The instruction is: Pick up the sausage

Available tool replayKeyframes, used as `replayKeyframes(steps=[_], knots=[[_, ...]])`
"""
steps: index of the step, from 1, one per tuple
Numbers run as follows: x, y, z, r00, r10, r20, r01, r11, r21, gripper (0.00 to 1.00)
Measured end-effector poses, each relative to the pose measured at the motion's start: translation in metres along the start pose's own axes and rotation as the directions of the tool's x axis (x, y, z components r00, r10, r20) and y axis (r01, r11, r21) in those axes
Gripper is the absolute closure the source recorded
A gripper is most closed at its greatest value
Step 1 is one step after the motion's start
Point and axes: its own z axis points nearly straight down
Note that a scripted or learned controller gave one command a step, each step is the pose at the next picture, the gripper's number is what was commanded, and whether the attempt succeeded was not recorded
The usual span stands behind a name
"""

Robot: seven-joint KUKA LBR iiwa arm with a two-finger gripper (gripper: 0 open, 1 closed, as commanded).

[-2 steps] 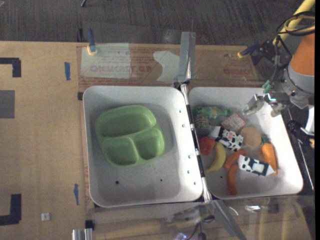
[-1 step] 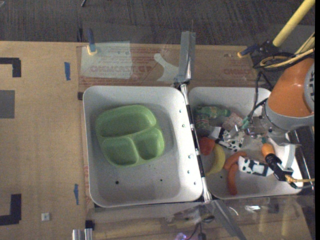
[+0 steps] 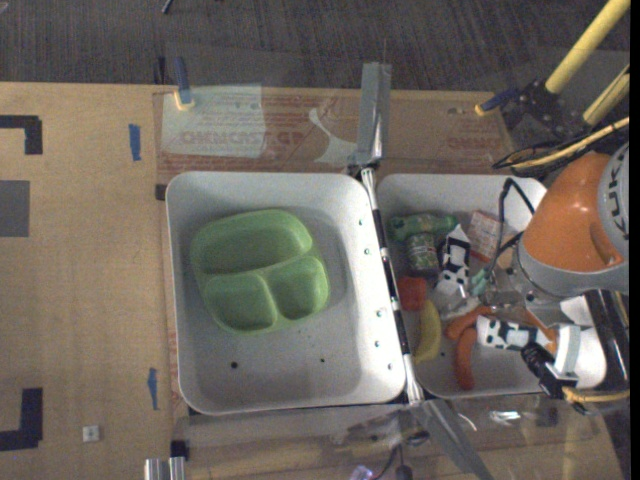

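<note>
The sausage [image 3: 464, 356], an orange-red elongated piece, lies in the right bin [image 3: 500, 388] near its front wall, beside a yellow banana [image 3: 428, 334]. My gripper [image 3: 478, 298] hangs low over the middle of that bin, just above and behind the sausage's upper end. Its two white-and-black fingers [image 3: 455, 261] stand well apart, so it is open. Nothing is gripped between them. The orange wrist band [image 3: 568, 226] and the arm cover the bin's right part.
A red piece [image 3: 412, 291] and green items [image 3: 420, 230] crowd the right bin's left side, with a pale packet [image 3: 486, 230] at its back. The left bin [image 3: 190, 298] holds a green divided plate [image 3: 262, 268]. Cables and yellow poles [image 3: 590, 33] stand at the far right.
</note>
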Motion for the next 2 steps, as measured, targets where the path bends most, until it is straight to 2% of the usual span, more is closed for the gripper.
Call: replayKeyframes(steps=[1,2], knots=[[-0.0013,0.0010,-0.0090,1.000,0.003,0.001,-0.003,1.000,-0.002,1.00],[-0.0020,0.0014,-0.0169,1.000,0.005,0.001,-0.005,1.000,-0.001,1.00]])
